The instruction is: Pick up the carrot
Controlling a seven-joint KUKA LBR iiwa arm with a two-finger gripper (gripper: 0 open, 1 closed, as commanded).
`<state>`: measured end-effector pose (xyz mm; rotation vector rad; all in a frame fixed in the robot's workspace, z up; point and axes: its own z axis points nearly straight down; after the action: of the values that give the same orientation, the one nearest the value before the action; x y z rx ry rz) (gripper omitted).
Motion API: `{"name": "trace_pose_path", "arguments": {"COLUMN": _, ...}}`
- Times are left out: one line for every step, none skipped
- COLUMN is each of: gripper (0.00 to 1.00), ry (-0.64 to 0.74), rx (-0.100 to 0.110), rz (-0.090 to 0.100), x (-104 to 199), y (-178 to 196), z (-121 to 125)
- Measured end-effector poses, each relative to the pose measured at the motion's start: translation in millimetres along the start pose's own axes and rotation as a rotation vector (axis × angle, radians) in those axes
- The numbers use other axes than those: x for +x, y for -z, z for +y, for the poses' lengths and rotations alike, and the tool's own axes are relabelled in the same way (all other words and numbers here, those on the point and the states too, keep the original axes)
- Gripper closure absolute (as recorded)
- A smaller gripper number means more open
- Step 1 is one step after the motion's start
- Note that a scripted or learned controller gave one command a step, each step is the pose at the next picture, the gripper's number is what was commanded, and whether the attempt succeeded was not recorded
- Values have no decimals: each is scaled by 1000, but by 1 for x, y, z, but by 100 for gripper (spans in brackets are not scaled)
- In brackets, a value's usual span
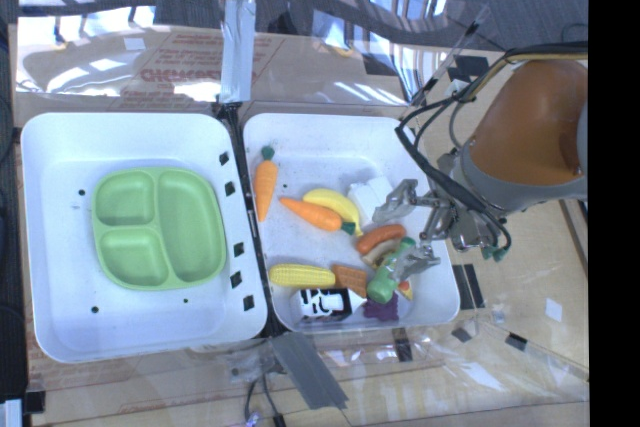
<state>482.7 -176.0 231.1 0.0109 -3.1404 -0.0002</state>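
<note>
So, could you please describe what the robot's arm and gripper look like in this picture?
The arm is grey with a broad orange band above the wrist. Thin black cables loop beside it. The gripper is bare silvery metal, built from slim linked parts, with small green pieces on its frame.

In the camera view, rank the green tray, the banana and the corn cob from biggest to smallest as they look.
1. Green tray, by far the largest.
2 and 3. Banana and corn cob look about alike; too close to rank.

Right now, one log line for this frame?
task: pick carrot | gripper: over right bin, open, holding nothing | carrot: by left wall
</note>
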Motion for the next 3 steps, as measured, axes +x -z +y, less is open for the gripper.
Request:
{"name": "trace_pose_path", "arguments": {"gripper": 0, "ry": 140, "rx": -4, "rz": 5, "x": -30, "y": -99, "z": 62}}
{"name": "trace_pose_path", "arguments": {"gripper": 0, "ry": -56, "rx": 0, "rz": -1, "x": -85, "y": -140, "z": 46}}
{"name": "trace_pose_path", "arguments": {"gripper": 100, "ry": -46, "rx": 0, "rz": -3, "x": -86, "y": -129, "z": 49}}
